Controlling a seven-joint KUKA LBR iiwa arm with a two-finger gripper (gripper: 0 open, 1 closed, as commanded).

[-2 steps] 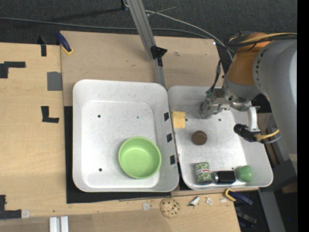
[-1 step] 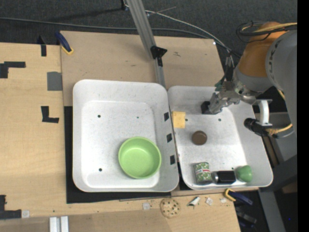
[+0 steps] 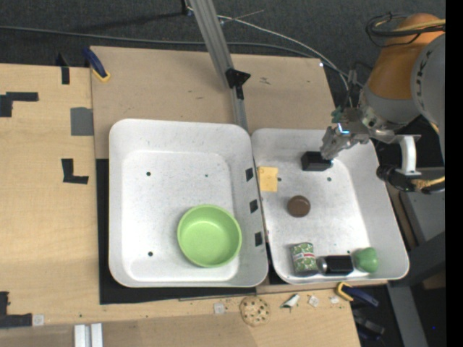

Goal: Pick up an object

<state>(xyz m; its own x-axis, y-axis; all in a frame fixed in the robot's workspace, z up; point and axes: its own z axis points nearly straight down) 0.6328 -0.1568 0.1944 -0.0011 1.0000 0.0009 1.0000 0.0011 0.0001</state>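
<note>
Block, small, black and boxy, is what seems to be targeted here; it sits flat in the upper part of the right bin, close to the back wall. The gripper is hung right over its upper right edge, tip apparently touching or just above it. Whether the fingers are spread or pinched can't be told, too small and blurry from up here, so no grasp should be assumed.

To get this step done well, the tool should probably be centred over the block rather than its corner, lined up square with the short sides, and lowered straight down so nothing gets shoved toward the wall. A low, flat thing like that is easily nudged instead of caught, so a slow close is likely worth it.

Further out in the same bin: a yellow square by the left wall, a brown disc mid-floor, and along the front a can, a dark cylinder and a green lump. A green bowl is parked in the left bin. Both bins are carried by the desk.
</note>
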